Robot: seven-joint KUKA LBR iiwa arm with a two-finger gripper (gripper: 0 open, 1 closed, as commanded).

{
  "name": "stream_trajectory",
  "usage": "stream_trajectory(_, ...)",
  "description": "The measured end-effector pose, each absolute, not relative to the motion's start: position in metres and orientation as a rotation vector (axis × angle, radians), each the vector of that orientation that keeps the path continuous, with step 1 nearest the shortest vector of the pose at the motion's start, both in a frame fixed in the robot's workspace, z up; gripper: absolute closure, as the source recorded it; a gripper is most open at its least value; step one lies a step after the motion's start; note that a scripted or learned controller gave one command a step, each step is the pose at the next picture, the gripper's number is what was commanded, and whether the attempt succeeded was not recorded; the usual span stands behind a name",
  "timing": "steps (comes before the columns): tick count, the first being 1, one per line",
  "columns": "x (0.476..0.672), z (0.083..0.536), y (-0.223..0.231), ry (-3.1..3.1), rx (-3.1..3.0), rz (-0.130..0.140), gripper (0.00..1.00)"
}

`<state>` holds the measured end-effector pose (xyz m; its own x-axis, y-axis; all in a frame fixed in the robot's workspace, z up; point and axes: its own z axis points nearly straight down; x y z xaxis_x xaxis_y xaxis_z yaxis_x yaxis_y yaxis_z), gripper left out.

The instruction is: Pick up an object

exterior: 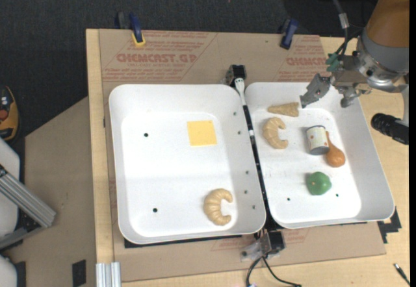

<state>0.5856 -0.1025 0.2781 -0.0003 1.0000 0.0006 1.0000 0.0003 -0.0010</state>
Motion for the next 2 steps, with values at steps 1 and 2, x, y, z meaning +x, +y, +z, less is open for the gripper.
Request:
stream_trajectory(1, 0.545, 0.201, -0.183, -2.206, -2.227, 0.012, 0.0)
stream_trajectory(2, 0.577, 0.082, -0.219, -2.218, -2.213, -0.015, 0.0)
